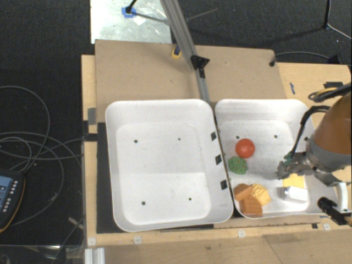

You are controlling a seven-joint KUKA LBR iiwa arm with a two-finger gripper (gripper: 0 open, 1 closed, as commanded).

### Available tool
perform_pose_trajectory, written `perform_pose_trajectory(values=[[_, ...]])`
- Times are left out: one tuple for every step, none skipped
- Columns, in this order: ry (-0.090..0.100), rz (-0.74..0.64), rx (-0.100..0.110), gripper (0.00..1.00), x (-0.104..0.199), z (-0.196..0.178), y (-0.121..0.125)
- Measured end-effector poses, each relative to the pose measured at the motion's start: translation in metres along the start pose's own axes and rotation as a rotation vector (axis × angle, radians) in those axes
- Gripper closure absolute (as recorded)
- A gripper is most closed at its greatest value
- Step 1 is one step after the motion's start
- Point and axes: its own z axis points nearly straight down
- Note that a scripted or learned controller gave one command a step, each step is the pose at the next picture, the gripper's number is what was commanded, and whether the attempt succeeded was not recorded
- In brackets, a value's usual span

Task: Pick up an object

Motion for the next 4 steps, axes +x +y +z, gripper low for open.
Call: perform_pose_trajectory(values=[[-0.001, -0.003, -0.002, 1.0, 0.004, -0.051, -0.007], [-0.002, -0.005, -0.005, 1.0, 0.011, -0.106, -0.012], [-0.002, -0.005, -0.003, 1.0, 0.01, -0.139, -0.01], [0.002, -0.011, -0.001, 1.0, 0.067, -0.142, 0.019]])
